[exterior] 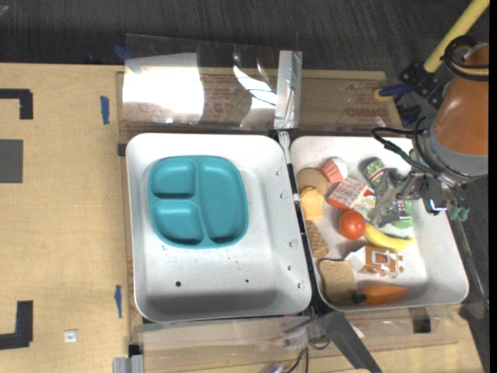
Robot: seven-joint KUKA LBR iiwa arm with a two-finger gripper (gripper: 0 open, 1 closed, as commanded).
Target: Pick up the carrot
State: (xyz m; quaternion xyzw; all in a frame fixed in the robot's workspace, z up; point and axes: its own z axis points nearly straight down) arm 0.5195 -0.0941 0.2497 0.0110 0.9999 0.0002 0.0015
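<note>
A: Largest first. Left bin (155,286) carries a teal divided plate (198,200). Right bin (446,274) carries the clutter.

B: Arm?

A: Grey arm (466,123) with its orange band enters from the right. Gripper (392,200) hangs low over the upper-middle of the right bin, above the banana (386,238) and beside the tomato (352,224). Finger spread: cannot tell, the metalwork blurs into the packets beneath. Nothing visibly held.

B: Carrot?

A: Carrot (379,294) lies flat along the right bin's near wall, just beside a bread slice (335,277) and under a small carton (379,263).

B: Bearing from the fingers?

A: Toward the near edge of the bin, slightly left; banana and carton sit between. Well apart.

B: Axis?

A: Long axis runs left-right in view, roughly parallel to the near wall. Dark stem end at left, taper pointing right. My judgement: the fingers should straddle it across that axis, closing near-to-far.
</note>
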